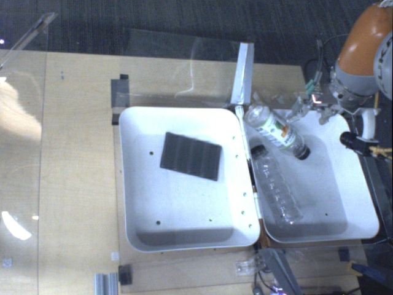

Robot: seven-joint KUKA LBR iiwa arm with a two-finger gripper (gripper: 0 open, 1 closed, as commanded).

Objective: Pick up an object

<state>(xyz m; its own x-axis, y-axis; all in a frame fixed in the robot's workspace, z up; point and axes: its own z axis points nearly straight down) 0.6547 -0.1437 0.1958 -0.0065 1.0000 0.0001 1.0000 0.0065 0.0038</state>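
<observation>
Evidently the bins are serving as source and target: a dark pad (191, 156) is lying flat in the left bin (132, 183), while two clear bottles are resting in the right bin (353, 211), one labelled (277, 132), one bare (277, 192). The gripper (316, 103) is hovering just beyond the labelled bottle; how it is set I cannot tell.

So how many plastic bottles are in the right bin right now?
2. A labelled bottle lies tilted at the right bin's far left, below the gripper; a clear bottle lies along its left wall.
</observation>
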